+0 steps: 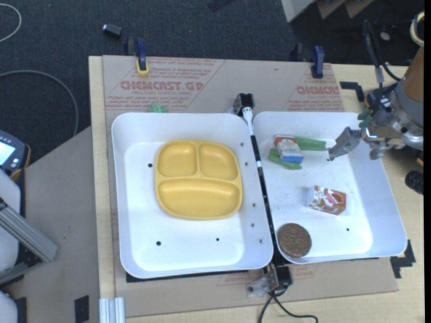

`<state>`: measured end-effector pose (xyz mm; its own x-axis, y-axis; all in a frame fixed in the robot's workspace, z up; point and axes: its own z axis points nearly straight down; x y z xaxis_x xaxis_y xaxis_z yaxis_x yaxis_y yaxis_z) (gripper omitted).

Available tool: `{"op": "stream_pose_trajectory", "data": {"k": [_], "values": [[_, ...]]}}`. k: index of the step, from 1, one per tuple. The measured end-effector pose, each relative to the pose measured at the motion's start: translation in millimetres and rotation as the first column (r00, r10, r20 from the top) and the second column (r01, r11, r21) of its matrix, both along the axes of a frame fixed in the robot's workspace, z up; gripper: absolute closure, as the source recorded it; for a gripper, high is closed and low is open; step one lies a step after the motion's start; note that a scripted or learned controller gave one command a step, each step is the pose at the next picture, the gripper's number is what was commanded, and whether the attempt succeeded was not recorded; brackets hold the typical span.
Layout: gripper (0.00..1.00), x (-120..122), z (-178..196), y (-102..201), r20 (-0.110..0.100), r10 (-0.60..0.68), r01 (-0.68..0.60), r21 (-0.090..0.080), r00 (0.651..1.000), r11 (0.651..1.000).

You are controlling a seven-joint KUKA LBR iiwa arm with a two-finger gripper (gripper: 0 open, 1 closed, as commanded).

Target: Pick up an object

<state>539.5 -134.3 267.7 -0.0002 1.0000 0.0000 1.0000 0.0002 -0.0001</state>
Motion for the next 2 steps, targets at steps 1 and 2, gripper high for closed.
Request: {"op": "stream_pose_trajectory", "data": {"k": [1,2], "values": [[0.0,-54.3,10.6,9.4,-0.004,-0.002,0.002,0.002,1.0,1.0],[1.0,-51.6,20.5,9.2,0.001,0.0,0.0,0.0,1.0,1.0]]}}
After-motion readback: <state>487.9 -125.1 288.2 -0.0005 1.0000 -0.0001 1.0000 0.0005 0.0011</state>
